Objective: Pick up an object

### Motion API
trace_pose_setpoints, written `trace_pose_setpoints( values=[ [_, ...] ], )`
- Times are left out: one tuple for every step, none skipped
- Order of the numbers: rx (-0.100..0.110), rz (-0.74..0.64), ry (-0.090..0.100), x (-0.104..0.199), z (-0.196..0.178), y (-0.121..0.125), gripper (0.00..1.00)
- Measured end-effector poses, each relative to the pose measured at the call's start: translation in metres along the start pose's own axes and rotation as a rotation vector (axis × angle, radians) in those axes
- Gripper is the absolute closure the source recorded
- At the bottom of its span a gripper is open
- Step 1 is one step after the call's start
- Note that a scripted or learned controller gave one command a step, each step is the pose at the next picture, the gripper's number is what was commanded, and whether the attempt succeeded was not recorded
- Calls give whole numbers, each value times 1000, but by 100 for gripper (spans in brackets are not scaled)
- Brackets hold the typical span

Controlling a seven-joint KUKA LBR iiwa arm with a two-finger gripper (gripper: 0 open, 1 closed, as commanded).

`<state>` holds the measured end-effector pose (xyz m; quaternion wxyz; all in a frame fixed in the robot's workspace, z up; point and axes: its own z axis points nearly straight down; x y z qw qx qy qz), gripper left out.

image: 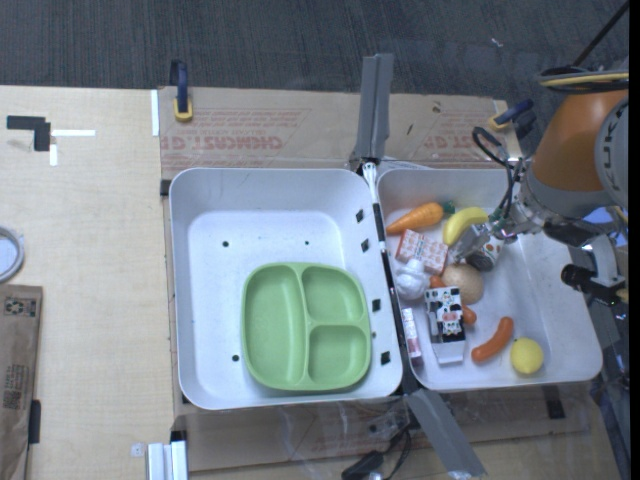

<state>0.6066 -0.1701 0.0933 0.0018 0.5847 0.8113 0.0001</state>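
Observation:
My gripper (486, 245) reaches down into the right bin (560, 268), just right of a yellow banana (461, 224) and above a beige round object (463, 284). An orange carrot (415, 217) lies at the bin's back left. A red-and-white packet (426, 254) and a white ball (410, 284) sit by the left wall. A cow-patterned carton (447, 320) stands near the front, with a red sausage (492, 339) and a yellow lemon (527, 356) to its right. Whether anything sits between the fingers is hidden.
The left bin (200, 268) holds a green divided plate (305, 326). The arm's orange band (583, 138) hangs over the right bin's back right corner. A grey divider post (375, 108) stands between the bins at the back.

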Motion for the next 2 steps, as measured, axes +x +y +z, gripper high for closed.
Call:
trace_pose_setpoints(
  values=[
    [-1,3,0,-1,-9,0,100],
    [2,105,1,11,-104,23,100]
  ],
)
